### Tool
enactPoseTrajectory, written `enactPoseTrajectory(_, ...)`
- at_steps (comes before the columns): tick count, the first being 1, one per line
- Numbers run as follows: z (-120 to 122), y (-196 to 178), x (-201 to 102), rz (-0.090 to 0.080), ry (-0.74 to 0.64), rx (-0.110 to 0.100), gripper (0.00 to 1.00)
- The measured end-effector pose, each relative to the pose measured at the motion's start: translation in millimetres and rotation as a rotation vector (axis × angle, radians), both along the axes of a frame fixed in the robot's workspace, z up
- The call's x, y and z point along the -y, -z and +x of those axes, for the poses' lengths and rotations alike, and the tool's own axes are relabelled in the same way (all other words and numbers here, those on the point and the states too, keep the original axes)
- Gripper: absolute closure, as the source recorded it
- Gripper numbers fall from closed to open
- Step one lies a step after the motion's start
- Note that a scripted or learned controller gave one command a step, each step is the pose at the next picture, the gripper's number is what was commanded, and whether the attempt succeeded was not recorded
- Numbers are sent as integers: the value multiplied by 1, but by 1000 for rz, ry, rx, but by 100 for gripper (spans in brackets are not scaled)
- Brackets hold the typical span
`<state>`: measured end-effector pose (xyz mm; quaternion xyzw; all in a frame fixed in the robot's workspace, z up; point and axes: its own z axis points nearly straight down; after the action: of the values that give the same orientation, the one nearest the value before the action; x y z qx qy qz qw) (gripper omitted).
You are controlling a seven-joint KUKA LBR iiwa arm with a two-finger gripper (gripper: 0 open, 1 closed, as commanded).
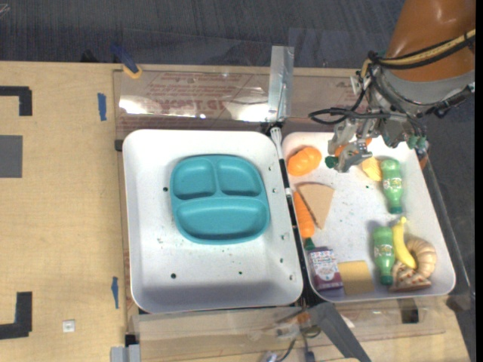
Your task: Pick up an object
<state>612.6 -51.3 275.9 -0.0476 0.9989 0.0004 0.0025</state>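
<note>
Hovering low over the far end of the right bin [434,202], the claw [349,154] has fingers that appear parted and empty. The orange fruit [305,160] lies just to its left, a yellow piece [370,170] just right.

Arm [438,29] cropped at top-right edge

The arm [434,29] comes in from the upper right corner, with the big orange band filling most of what you can see of it and a grey section just under that. Black and yellow cables loop around the wrist. It's angled down and to the left, ending in the gripper [349,151], which hangs low with its tip pointing down. Can't really make out the jaws through the clutter of cables and brackets.
</note>
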Motion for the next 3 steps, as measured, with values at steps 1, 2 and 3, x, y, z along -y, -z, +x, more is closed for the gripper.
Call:
enactPoseTrajectory(1, 3, -12, -1, 0, -1, 10, 100)
enactPoseTrajectory(2, 5, -22, -2, 1, -1, 17, 100)
enactPoseTrajectory(3, 8, -32, -3, 1, -1, 25, 100)
